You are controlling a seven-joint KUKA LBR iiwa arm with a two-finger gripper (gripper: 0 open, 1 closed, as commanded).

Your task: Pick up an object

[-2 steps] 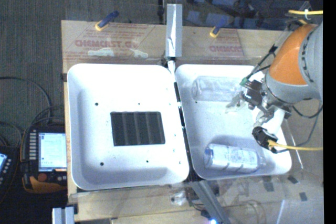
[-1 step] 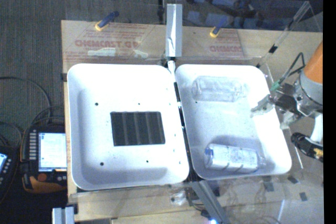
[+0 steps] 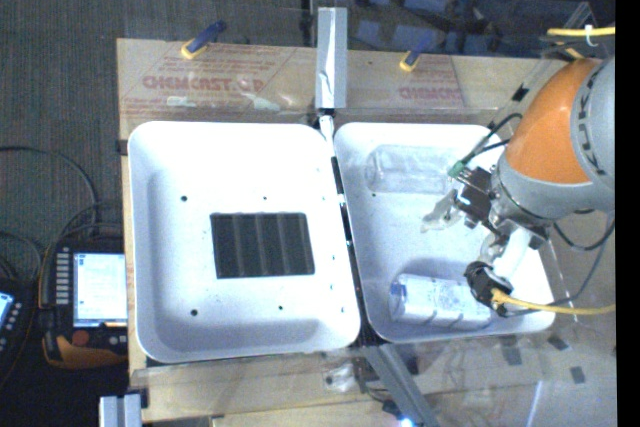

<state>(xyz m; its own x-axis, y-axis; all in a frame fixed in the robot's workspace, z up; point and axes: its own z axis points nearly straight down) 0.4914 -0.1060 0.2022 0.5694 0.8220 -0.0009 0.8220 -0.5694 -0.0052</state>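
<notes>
A clear plastic bottle (image 3: 408, 167) lies on its side at the back of the right bin (image 3: 372, 245). A white container with a blue mark (image 3: 438, 301) lies on its side near that bin's front wall. The arm, with its orange band (image 3: 560, 130), reaches in from the right. Its gripper (image 3: 448, 208) hangs over the middle right of the right bin, just in front of the clear bottle and behind the white container. A small pale, glassy shape shows at the gripper's tip; I cannot tell what it is.
The left bin (image 3: 160, 215) has a dark ribbed rectangle (image 3: 262, 244) in its floor. A metal post (image 3: 330, 60) stands behind the seam between the bins. A yellow cable (image 3: 545, 308) and a black fitting (image 3: 482, 281) trail from the arm over the right bin's front right corner.
</notes>
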